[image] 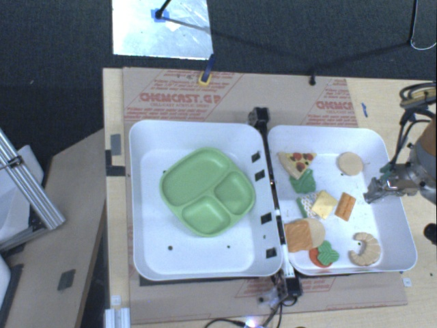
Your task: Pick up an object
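Observation:
The right bin holds several toy foods. A pizza slice lies at its far left with a green leaf just below it. A round tan cookie sits toward the back. Near the middle are a yellow cheese block and an orange cracker. A bread slice, a red tomato piece under a green broccoli, and a croissant lie along the front. My gripper hangs over the bin's right side, right of the cracker and apart from every piece, with nothing visibly in it.
The left bin carries a green divided plate. A black hinged divider runs between the bins. Cardboard lies under both bins, and a shiny sheet rests on the floor behind. Cables hang at the far right.

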Controlling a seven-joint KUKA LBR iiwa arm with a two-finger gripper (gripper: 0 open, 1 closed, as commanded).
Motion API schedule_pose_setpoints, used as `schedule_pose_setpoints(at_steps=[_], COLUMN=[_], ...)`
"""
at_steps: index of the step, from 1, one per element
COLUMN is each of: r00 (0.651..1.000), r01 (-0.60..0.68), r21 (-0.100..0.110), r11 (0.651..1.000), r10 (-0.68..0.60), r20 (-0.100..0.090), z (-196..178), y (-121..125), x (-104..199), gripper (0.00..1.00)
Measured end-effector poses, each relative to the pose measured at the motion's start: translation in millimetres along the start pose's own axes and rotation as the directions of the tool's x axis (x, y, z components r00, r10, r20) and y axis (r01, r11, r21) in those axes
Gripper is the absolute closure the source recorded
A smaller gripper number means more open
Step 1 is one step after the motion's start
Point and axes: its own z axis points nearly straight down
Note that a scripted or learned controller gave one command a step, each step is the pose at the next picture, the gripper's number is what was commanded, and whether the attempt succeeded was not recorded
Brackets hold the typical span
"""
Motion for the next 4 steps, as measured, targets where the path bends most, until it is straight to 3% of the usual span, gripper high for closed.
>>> schedule_pose_setpoints(at_steps=[1,2,4], r00=[1.0,1.0,1.0], r01=[0.0,0.006,0.006], r21=[0.002,0.003,0.004], r11=[1.0,1.0,1.0], r10=[0.0,-0.006,-0.006], r20=[-0.001,-0.004,-0.005], z=[-18,-17,-28], y=[2,27,56], x=[0,59,162], gripper=[1.0,1.0,1.0])
